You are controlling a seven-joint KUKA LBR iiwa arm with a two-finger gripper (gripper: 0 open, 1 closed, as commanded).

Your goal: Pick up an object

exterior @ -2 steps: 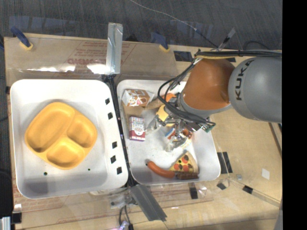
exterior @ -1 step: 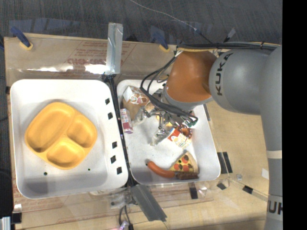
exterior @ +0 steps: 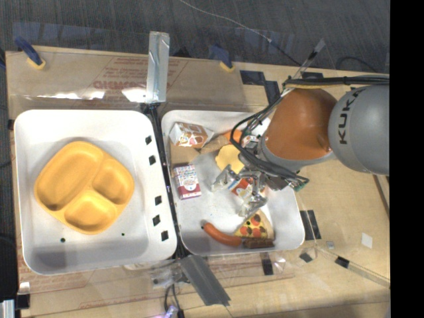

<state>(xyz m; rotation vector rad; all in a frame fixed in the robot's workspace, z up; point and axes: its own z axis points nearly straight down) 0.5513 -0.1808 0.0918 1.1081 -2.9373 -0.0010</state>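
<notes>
Right bin, near front edge — red-brown toy sausage (exterior: 221, 234) lying flat, touching triangular toy pizza slice (exterior: 256, 228); small red carton (exterior: 187, 181) left — flat.

A single fixed camera sits above the bench (exterior: 344, 197) and looks down at a slant, far enough back to take in both white bins whole. The left bin (exterior: 26, 197) and the right bin (exterior: 291, 211) lie side by side across the middle (dark floor runs along the top edge). The arm (exterior: 361, 128) enters from the right side.
</notes>
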